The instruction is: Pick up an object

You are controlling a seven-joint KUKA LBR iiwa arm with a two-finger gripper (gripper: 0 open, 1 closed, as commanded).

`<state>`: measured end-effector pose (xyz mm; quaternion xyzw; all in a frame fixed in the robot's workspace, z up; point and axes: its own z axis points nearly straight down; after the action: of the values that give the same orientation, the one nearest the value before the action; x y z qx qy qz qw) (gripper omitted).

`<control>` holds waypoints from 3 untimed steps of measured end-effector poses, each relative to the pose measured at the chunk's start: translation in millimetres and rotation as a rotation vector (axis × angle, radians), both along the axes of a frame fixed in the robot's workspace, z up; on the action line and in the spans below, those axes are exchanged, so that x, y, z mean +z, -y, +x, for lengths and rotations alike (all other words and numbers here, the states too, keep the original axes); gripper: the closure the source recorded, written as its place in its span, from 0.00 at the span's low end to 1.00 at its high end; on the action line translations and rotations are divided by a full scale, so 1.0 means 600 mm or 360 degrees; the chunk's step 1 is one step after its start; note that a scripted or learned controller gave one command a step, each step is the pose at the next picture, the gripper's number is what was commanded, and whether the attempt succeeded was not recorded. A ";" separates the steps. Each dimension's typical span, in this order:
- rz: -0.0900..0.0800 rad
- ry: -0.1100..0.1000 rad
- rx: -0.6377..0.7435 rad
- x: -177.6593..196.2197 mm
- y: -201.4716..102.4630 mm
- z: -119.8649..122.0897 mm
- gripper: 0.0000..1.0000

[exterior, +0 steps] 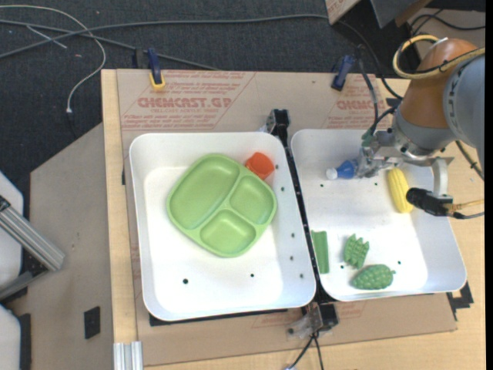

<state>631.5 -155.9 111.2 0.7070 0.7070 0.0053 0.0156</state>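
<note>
Two bins (154, 206), three green toys (356, 249), one divided plate (222, 204)

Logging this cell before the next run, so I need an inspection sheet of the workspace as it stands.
Surface: two white bins on a cardboard sheet.
Job's things: left bin holds a green divided plate and an orange piece; right bin holds a yellow corn cob, a blue item and three green pieces.
Clutter: nothing seen.
Grippers: gripper low over the right bin, near the blue item.
Cables: grey wires on the floor.
Surroundings: dark carpet, clamps on the board's far edge.

Arm (431, 99) low, wrist bent downward
</note>
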 end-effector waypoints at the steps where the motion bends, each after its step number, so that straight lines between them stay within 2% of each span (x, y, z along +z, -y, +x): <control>1: 0.0020 -0.0034 0.0001 0.108 0.008 0.005 1.00; 2: 0.0021 -0.0038 0.0002 0.160 0.009 0.007 1.00; 3: 0.0028 -0.0049 0.0008 0.185 -0.072 -0.026 1.00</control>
<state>615.6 -112.7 221.9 0.7054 0.7088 0.0006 -0.0015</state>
